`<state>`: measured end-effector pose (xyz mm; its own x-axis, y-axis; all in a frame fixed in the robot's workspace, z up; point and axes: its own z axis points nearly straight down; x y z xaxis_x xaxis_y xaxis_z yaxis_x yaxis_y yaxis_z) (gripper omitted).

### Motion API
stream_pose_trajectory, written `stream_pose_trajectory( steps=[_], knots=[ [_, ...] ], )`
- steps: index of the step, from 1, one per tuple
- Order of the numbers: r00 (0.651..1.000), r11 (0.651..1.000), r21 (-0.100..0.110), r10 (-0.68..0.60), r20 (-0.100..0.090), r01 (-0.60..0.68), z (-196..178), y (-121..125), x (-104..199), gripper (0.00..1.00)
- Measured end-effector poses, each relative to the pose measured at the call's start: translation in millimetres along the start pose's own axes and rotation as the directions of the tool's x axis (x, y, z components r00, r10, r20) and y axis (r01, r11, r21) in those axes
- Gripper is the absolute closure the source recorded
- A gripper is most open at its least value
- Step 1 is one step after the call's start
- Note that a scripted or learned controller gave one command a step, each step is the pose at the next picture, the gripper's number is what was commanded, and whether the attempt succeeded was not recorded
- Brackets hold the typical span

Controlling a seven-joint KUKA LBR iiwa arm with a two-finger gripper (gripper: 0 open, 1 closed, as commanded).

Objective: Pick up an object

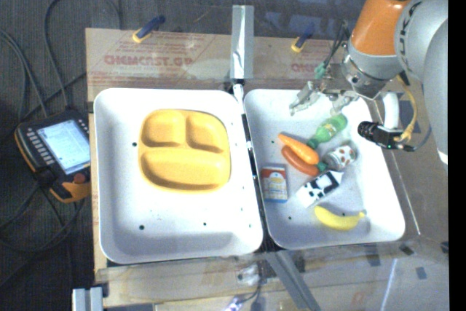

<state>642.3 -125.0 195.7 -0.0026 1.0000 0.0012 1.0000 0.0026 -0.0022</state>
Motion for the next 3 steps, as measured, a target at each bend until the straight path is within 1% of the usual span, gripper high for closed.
stream_pose_trajectory(
  steps=[1, 2, 3],
  knots=[
    [0.965, 0.965, -0.011, 0.263, 0.0, -0.263, 105.5, -58.4, -1.4, 0.0],
    [0.965, 0.965, -0.011, 0.262, -0.004, -0.262, 95.9, -57.4, 0.0, 1.0],
    [0.958, 0.957, 0.04, 0.286, 0.012, -0.287, 23.1, 8.5, 44.4, 1.0]
  ],
)
